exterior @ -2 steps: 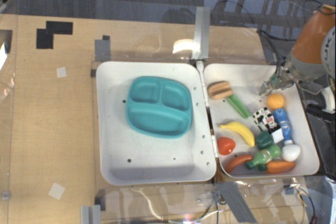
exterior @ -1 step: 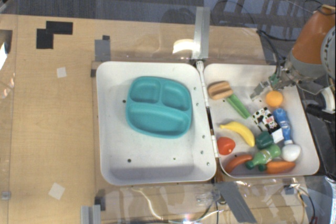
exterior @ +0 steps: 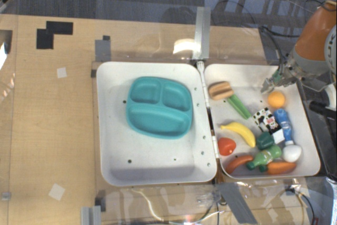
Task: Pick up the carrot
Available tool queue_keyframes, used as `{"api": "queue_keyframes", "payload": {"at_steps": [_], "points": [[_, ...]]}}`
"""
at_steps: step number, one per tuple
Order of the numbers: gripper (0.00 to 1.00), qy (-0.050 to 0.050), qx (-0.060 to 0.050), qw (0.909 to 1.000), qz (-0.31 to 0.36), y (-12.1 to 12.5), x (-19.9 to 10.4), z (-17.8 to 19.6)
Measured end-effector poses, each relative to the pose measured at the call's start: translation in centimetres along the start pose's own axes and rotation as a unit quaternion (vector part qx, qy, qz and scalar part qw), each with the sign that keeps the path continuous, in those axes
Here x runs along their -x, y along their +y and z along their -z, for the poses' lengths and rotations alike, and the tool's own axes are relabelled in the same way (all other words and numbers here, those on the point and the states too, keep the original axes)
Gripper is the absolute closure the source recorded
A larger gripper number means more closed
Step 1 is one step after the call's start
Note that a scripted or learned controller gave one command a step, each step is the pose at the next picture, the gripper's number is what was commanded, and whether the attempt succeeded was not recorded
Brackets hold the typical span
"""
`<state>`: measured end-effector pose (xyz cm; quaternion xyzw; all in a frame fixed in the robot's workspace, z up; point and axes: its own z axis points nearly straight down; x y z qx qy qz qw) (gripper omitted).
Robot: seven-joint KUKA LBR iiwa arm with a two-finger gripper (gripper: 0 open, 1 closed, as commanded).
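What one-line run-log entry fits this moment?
gripper: above right bin, back edge | carrot: front of bin, untouched | orange: nearest gripper

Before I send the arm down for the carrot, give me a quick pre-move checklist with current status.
1. Carrot located: ok, lying at the near edge of the right bin.
2. Gripper over the carrot: not ok, it sits at the bin's far side, near the orange ball.
3. Room around the carrot: not ok, the green bottle and white egg crowd it.
4. Finger opening: cannot tell.
5. Carrot free of the bin wall: cannot tell, it lies close against it.
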<state>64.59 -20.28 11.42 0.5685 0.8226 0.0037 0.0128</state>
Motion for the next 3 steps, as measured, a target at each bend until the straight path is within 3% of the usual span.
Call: {"api": "queue_keyframes", "payload": {"at_steps": [1, 2, 3], "points": [[0.0, 0.0, -0.001, 1.0, 0.001, 0.0, 0.0, -0.1], [0.0, 0.006, -0.007, 0.9999, -0.01, -3.3, -1.0, -2.6], [1.0, 0.003, -0.002, 1.0, -0.008, -2.9, -0.9, -1.1]]}}
